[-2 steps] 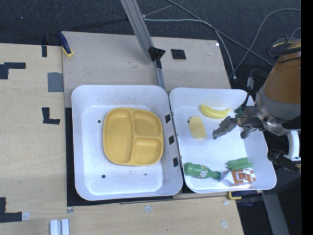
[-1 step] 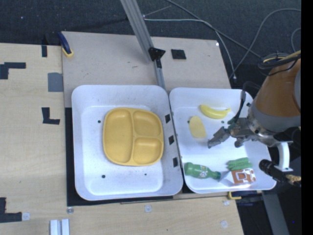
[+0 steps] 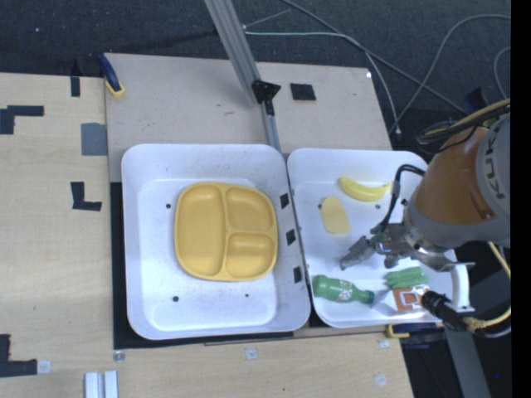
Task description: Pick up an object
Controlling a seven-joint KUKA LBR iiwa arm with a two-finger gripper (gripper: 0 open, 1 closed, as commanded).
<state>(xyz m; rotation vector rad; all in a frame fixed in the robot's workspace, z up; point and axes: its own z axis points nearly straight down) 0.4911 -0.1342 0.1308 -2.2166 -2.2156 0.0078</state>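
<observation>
Gripper [image 3: 358,255] low over the floor of the right bin [image 3: 307,222], fingers pointing toward the bin's middle. One dark finger seen clearly, stretched leftward; the other blurred into the wrist hardware, so impossible to tell how far apart they stand. Nothing visible between them.

Just below the fingertip, apart from it: green bottle [image 3: 341,289] lying on its side near the bin's front wall. Above and to the left: pale yellow rounded piece [image 3: 334,215], flat on the floor, shape too soft to name further. Farther back: banana [image 3: 363,190], its right end hidden behind a black cable and the arm. Right of the bottle: green block [image 3: 405,276] and an orange-and-white item [image 3: 408,298], both partly covered by the wrist and hard to read.

Behind the gripper: grey wrist with orange band [image 3: 452,189], bulk of the arm cut off at the right.

Left bin [image 3: 141,222] alongside, holding a yellow divided tray [image 3: 225,230] with three compartments, lying flat near the centre.
</observation>
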